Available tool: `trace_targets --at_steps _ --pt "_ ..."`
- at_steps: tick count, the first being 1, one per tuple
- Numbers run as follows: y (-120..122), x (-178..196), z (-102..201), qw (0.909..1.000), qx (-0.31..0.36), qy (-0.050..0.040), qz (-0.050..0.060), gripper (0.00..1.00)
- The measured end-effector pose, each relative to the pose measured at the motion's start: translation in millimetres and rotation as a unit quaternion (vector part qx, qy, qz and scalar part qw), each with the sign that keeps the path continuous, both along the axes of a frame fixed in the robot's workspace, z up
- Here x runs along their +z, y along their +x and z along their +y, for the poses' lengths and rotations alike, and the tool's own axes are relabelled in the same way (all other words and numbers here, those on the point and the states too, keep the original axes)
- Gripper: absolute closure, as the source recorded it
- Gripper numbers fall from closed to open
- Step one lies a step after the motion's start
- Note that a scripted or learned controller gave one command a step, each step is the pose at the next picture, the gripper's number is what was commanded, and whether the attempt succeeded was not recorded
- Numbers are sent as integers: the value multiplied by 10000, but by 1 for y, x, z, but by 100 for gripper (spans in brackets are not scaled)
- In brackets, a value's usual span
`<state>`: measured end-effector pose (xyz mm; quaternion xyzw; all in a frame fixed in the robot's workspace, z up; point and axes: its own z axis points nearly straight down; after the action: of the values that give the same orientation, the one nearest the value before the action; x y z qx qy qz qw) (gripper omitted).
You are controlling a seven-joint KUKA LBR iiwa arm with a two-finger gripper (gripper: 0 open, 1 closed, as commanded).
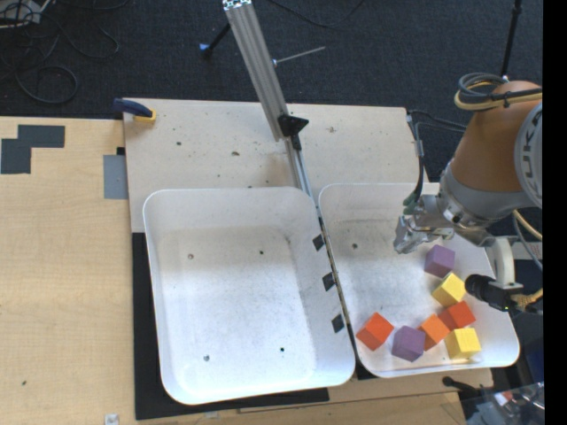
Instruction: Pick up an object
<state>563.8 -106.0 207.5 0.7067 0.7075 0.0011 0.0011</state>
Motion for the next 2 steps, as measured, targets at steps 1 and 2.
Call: trace_targets --at_steps 1,2 --pt "1 45 -1 10000 -1 -2 3 100" --pt "2 49 52 10000 12 3 24 100"
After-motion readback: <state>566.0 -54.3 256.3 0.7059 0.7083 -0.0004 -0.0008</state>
